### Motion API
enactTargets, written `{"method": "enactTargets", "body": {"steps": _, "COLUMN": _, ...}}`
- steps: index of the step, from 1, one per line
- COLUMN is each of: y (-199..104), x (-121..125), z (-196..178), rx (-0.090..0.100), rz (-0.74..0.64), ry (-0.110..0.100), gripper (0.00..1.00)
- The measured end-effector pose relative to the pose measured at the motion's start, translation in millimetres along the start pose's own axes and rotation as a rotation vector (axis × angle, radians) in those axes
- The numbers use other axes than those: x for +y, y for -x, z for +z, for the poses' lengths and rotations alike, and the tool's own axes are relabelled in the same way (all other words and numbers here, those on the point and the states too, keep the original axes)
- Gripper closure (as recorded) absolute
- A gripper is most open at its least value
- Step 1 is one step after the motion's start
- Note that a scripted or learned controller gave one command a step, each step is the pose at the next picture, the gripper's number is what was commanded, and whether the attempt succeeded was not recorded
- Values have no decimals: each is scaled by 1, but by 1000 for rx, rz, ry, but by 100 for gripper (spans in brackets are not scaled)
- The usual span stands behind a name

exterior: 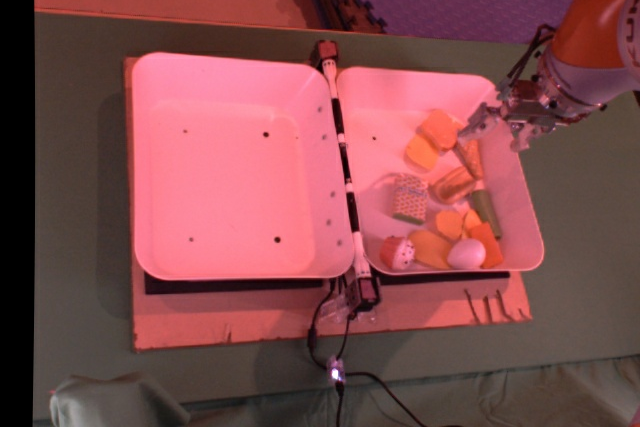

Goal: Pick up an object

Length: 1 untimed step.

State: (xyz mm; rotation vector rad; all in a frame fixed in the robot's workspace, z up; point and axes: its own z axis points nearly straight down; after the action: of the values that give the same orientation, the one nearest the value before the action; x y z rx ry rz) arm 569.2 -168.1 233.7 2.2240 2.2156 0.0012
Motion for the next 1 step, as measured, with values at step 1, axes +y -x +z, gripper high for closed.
{"method": "enactTargets", "body": {"steps": 1, "y": 0, "x": 0, "z": 0, "rx": 0, "rz": 0, "ry": 0, "gripper": 0}}
